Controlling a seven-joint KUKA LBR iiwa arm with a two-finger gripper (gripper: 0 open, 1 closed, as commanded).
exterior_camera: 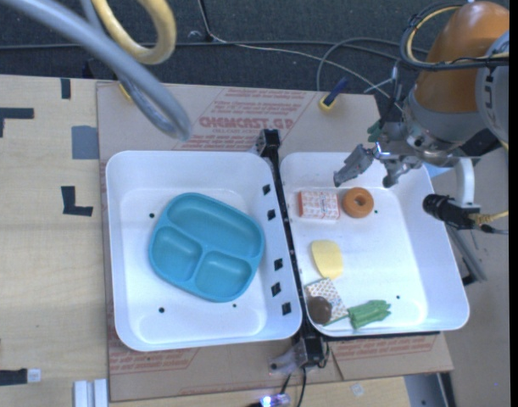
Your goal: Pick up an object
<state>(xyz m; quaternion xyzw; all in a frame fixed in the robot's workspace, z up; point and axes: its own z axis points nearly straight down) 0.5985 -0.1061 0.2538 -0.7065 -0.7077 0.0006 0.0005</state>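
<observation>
— What are we seeing in the right bin (428, 261)?
— We're seeing a small brown doughnut (358, 203) lying near the far wall, beside a pink wafer (317, 204).
— And the gripper (373, 170)?
— It's hovering just above the doughnut, fingers spread apart, gripping nothing.

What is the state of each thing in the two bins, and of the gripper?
Gripper: open, holding nothing, above the right bin's far edge.
Tray: flat, upright, in the left bin.
Donut: lying flat.
Wafer: lying flat beside the donut.
</observation>
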